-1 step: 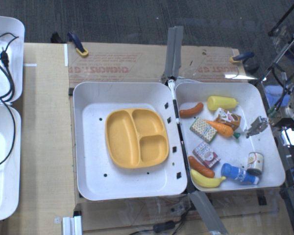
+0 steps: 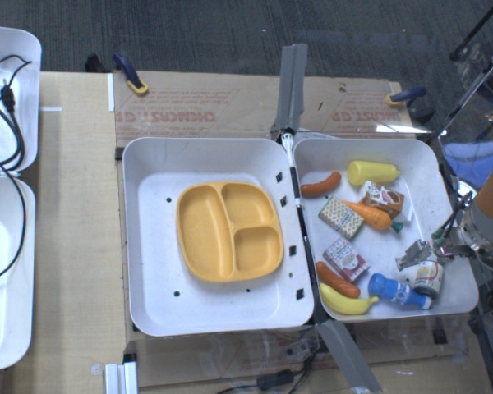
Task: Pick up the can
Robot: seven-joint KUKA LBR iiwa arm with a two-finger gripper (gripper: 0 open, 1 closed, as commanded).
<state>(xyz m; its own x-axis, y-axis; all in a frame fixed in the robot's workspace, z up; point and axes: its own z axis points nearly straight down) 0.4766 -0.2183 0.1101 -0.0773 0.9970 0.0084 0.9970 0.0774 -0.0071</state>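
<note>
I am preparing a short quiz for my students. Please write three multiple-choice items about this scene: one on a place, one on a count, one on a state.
1. Where does the can lie?
A. In the right bin's near right corner
B. On the yellow tray
C. On the cardboard behind the bins

2. How many hot dog sausages are in the right bin?
A. None
B. Two
C. Five

3. How does the divided yellow tray stand in the left bin?
A. Leaning against a wall
B. Upside down
C. Flat, compartments facing up

Answers:
1 A, the can sits beside the blue bottle, under the gripper.
2 B, one at the far side, one by the banana.
3 C, its three compartments show.
</note>
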